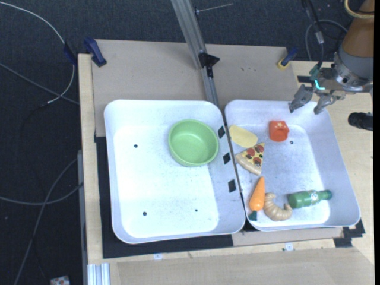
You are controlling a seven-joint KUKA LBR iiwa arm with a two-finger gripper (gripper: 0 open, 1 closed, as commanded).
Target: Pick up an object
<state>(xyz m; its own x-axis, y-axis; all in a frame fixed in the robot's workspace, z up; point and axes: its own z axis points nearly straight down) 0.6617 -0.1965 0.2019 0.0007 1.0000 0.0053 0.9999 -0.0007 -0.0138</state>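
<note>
The right bin [323, 153] holds a red block [278, 130], a yellow piece [243, 136], a pizza slice [252, 159], an orange carrot [257, 195], a tan croissant [277, 209] and a green bottle [307, 199] lying on its side. My gripper [309, 101] hangs over the bin's far right corner, up and to the right of the red block. Its two fingers are spread apart with nothing between them.
A green bowl [193, 142] sits in the left bin [136, 177] near its right side. A slanted metal bar [189, 22] runs down to the gap between the bins. Blue clamps [95, 52] hold the board at the back corners.
</note>
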